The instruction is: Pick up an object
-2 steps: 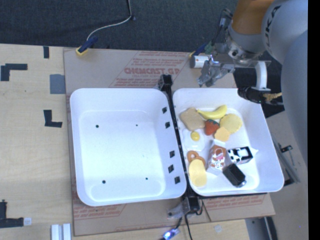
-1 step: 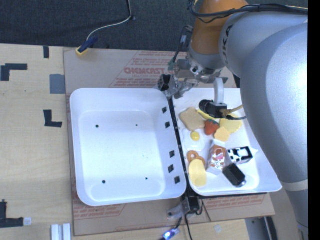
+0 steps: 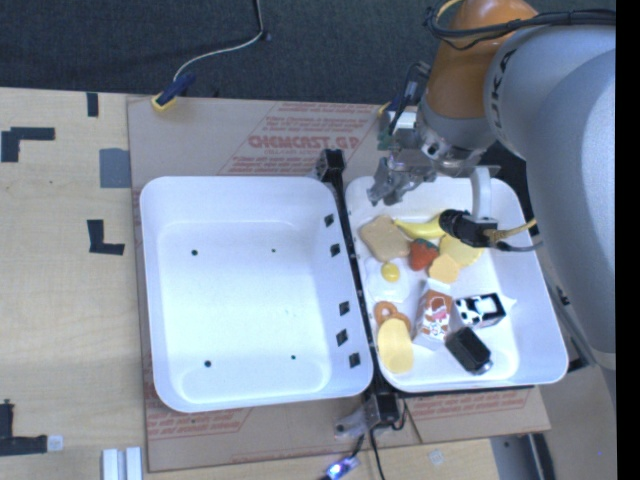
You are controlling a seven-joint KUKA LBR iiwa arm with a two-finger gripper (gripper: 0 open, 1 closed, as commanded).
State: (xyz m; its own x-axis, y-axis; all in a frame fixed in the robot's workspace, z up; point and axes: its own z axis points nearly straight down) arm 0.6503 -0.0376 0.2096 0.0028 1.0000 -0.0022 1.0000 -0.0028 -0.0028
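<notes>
Glossy white bins (image 3: 240, 298), round tan slice (image 3: 381, 237)

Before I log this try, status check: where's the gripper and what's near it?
Gripper over right bin's far end, nothing seen held. Tan bread slice and banana just below. Toys crowded together.

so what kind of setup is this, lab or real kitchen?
Most likely a robotics lab bench for pick tests. Two shallow white bins sit on a cardboard sheet, toy food is heaped in the right one, and the gripper hangs over it.
</notes>
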